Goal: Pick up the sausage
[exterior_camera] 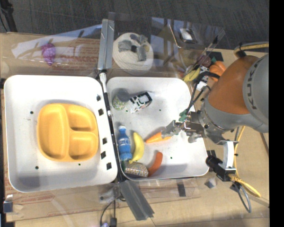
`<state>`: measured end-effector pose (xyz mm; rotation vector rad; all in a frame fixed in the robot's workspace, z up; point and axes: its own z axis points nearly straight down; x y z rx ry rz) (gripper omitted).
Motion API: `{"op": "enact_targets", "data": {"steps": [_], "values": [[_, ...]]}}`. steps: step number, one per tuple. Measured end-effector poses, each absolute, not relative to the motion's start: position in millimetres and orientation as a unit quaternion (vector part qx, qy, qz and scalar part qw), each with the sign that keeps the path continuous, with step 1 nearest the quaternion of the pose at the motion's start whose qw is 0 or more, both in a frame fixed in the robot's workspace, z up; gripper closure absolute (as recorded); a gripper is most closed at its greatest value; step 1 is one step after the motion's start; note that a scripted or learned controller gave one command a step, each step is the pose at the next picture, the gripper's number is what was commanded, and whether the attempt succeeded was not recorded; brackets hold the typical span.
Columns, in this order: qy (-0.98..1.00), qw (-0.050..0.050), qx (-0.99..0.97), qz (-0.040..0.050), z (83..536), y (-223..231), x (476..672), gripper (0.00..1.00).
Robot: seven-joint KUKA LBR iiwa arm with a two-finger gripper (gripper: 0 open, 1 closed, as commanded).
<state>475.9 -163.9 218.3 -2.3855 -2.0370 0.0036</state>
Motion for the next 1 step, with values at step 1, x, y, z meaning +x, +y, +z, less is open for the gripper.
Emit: {"op": "enact_targets", "data": {"steps": [1], "values": [[-0.719, 0.001, -0.695, -0.0002, 91.5, -158.4, 477.2, 0.0]]}}
